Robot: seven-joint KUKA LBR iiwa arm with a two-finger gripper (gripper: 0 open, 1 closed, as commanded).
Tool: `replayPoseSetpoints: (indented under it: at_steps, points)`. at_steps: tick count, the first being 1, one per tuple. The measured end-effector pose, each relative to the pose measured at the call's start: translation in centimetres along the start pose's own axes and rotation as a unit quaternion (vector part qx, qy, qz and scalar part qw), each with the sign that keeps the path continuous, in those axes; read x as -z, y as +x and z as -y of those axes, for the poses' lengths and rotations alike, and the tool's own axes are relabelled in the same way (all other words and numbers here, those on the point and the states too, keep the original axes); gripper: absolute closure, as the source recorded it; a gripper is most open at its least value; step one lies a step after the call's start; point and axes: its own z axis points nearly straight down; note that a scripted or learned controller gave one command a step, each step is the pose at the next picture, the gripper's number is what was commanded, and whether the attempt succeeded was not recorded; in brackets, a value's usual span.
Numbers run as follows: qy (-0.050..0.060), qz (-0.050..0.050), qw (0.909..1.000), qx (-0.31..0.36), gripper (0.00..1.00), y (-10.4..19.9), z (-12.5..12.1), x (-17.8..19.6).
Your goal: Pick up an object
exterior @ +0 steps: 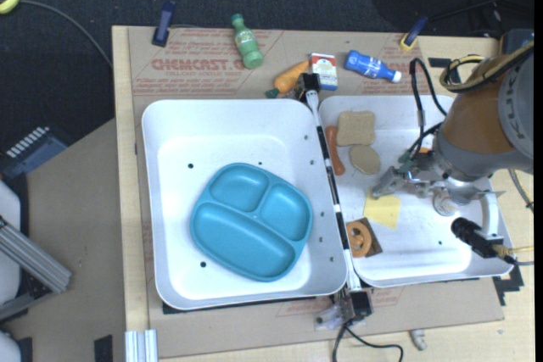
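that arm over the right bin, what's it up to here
The grey arm reaches into the right bin, where toy food lies: a bread slice, a yellow cheese piece and a pretzel. Its gripper sits low just above the cheese, but nothing is visibly held. The left bin holds a blue divided tray.

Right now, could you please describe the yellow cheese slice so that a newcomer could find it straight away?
Look in the right bin, the one the arm reaches over. Near its middle, just left of the claw, lies the cheese slice. It is the one flat yellow square there; the bread above it and the pretzel below it are brown.
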Motion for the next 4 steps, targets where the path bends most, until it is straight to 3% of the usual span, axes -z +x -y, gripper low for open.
replayPoseSetpoints:
  at_steps: [1, 2, 3, 4]
  points:
    - [0.0, -0.001, 1.0, 0.001, 0.0, 4.2, 2.0, 0.0]
    - [-0.002, 0.0, 1.0, 0.0, 1.0, 4.1, 1.9, 1.1]
    - [-0.001, 0.0, 1.0, 0.0, 0.0, 4.1, 1.9, 1.0]
    - [0.0, -0.001, 1.0, 0.001, 0.0, 4.8, 3.2, 0.0]
